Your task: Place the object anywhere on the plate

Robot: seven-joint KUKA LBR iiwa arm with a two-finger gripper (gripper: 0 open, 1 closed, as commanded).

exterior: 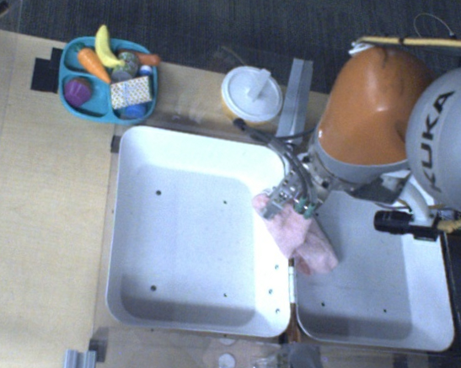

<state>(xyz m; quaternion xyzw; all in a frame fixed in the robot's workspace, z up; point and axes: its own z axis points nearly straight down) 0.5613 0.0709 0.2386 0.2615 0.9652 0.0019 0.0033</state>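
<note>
Your end effector (286, 202) sits low over the shared edge of the two white bins, at the right rim of the left bin (167, 212). A pink cloth (301, 238) lies directly under it, draped across the divide: its upper end is at the fingertips, its lower end spills into the right bin (383, 311). You cannot tell from this slanted view whether the fingers are parted or closed, nor whether the cloth is pinched between them; the tip and the cloth overlap and the metal parts hide the gap.

The grey arm (460, 126) with its orange band (374, 97) reaches in from the right and covers the upper part of the right bin.

On the counter (30, 219) behind the left bin you have a blue divided plate (109, 81) holding toy food, including a banana (107, 47) and a carrot (92, 63). A white lidded cup (252, 94) stands to the right of the plate, well apart from the cloth.
</note>
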